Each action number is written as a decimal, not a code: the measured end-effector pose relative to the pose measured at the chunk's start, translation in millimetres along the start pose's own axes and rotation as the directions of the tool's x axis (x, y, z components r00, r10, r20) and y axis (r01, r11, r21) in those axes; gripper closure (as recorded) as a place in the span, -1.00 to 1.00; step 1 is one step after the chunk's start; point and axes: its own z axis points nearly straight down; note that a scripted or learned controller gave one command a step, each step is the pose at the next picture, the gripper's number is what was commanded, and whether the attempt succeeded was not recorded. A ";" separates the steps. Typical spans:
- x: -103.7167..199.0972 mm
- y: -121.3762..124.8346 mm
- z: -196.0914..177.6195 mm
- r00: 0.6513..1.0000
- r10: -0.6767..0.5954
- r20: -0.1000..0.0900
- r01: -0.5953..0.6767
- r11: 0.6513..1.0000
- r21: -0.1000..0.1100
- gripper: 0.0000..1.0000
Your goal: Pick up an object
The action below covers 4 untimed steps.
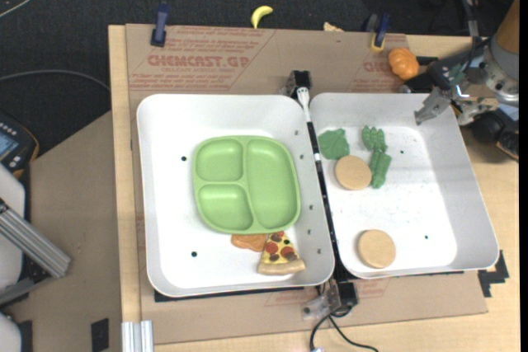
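Observation:
The right bin (445, 202) holds a green leafy piece (333, 143), a long green vegetable piece (378, 154) and two tan round discs, one (353, 173) beside the greens and one (376, 248) near the front. My gripper (431, 106) hangs over the bin's far right corner, well apart from all of them, with nothing seen in it. In the left bin (165, 177) lie a green divided plate (246, 183), a pizza slice (279, 254) and an orange-brown piece (247, 241) tucked at the plate's front edge.
A small orange fruit (403, 63) rests on the cardboard behind the right bin, close to the arm. A yellow banana (261, 14) lies at the back edge. Blue clamps (159, 27) (379, 30) hold the board. A black bracket (300, 83) sits between the bins.

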 end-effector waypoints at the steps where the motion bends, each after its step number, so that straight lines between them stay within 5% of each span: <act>1: -2.5 -46.9 84.5 1.000 0.001 -0.008 -0.001 1.000 0.010 -1.00; 2: 100.3 -56.9 103.2 1.000 -0.005 0.000 0.005 1.000 -0.008 -1.00; 3: 90.8 -156.4 28.6 1.000 0.004 -0.004 -0.004 1.000 0.005 -1.00; 4: 82.3 -101.4 110.9 1.000 -0.001 0.001 0.001 1.000 -0.001 -1.00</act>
